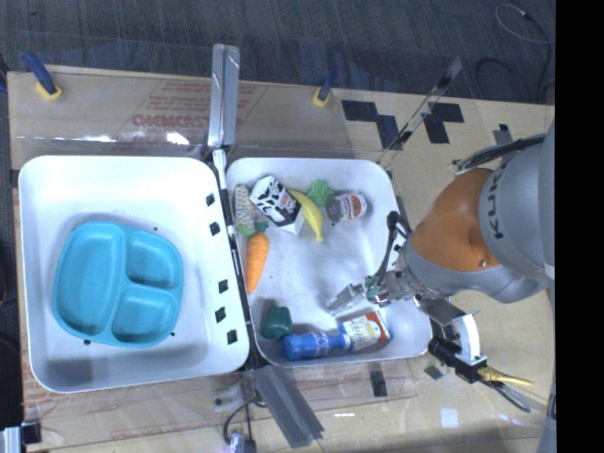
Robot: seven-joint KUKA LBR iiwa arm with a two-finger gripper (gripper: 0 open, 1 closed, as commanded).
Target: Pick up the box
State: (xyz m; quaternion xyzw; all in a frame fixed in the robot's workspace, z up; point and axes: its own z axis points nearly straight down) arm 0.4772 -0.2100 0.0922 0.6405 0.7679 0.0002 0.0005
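Because the gripper (pixel 351 296), whose grip cannot be made out, sits well apart from the box (pixel 275 202), it risks snagging the banana (pixel 310 213) touching the carton.

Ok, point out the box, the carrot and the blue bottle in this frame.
box (pixel 275 200): camera view, on its black-and-white printed face.
carrot (pixel 255 260): camera view, mid-length of its orange body.
blue bottle (pixel 315 344): camera view, middle of its blue body.
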